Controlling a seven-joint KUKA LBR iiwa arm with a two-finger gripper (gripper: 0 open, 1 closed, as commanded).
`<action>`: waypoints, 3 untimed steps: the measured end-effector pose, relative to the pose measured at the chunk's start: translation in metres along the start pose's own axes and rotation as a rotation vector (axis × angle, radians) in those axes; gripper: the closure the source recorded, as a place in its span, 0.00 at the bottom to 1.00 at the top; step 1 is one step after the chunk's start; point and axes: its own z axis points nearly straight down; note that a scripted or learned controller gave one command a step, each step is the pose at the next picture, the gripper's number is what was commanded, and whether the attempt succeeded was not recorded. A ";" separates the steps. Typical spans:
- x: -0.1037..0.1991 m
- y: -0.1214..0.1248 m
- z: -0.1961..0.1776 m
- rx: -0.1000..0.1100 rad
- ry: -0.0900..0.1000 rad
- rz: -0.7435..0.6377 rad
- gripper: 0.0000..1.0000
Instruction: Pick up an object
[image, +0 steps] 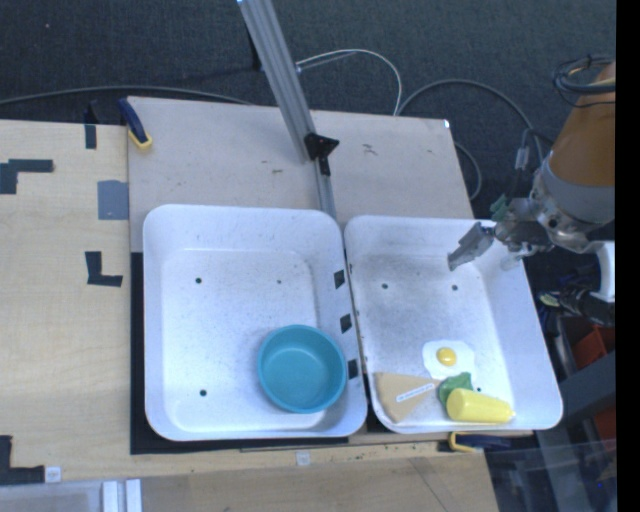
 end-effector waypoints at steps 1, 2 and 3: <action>0.000 0.000 0.000 0.000 0.000 0.001 0.00; -0.006 0.002 0.047 0.005 -0.001 0.002 0.00; 0.004 0.005 0.099 0.006 0.001 0.002 0.00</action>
